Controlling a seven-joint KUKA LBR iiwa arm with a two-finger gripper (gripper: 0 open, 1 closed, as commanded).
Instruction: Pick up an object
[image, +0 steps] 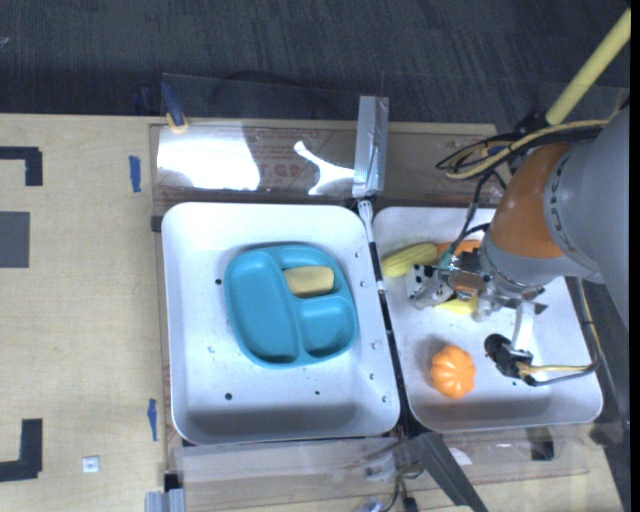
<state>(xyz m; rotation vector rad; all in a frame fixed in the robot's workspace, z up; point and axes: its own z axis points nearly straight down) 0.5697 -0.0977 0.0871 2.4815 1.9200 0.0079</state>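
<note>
Seemingly unlabelled: pumpkin (453, 370), corn (408, 260), blue tray (262, 310).

A dark grey carpeted floor (300, 45) is seen across the top. A pale wooden bench top (75, 330) fills the left side and is marked with black tape corners (30, 165) and short blue tape strips (134, 172). Behind the bins, a sheet of clear plastic (250, 160) is laid over brown board, and strong glare from overhead light is caught on it. A grey upright bracket (371, 145) is set at the middle of the back edge. A yellow rod (592, 65) is seen slanting at the upper right.
</note>
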